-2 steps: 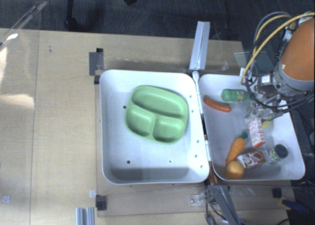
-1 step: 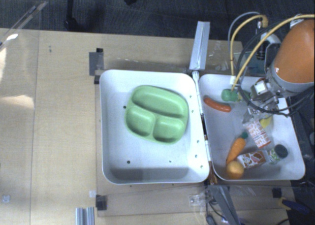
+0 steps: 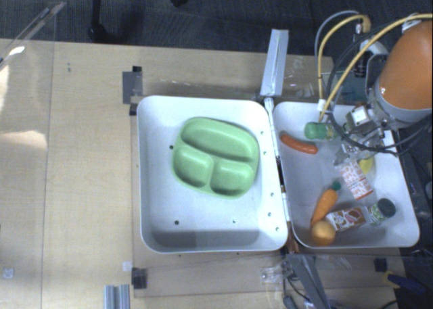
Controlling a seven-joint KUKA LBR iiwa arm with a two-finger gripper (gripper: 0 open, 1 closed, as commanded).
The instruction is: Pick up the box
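Desk (image 3: 67, 165): I am looking down on its pale wooden top, which is carrying two white bins side by side.
Yellow fruit (image 3: 323, 232): it is sitting in the near left corner of the right bin (image 3: 406, 236), touching the lower end of the carrot.
Carrot (image 3: 325, 205): it is lying at a slant just above the fruit, close to the bin's left wall.
Bottle (image 3: 353, 217): it is lying on its side just right of the fruit, with its red-and-white label facing up and its dark cap (image 3: 385, 208) pointing right.
Box (image 3: 355, 180): I am reading the small white-and-red carton as the task's thing; it is resting tilted in the middle of the right bin, above the bottle and right of the carrot.
Sausage (image 3: 298, 143): it is lying near the far left corner of the right bin.
Green item (image 3: 316, 130): it is sitting just beyond the sausage, too blurred for me to name.
Left bin (image 3: 155, 226): it is holding a green divided tray (image 3: 216, 155), which is lying around its middle.
Arm (image 3: 406, 78): it is reaching in from the right, its orange band hanging over the far right corner of the right bin, with yellow cables looping above.
Pincer (image 3: 353, 133): it is hovering over the far part of the right bin, beyond the box and apart from it; I cannot tell whether it is apart or together.
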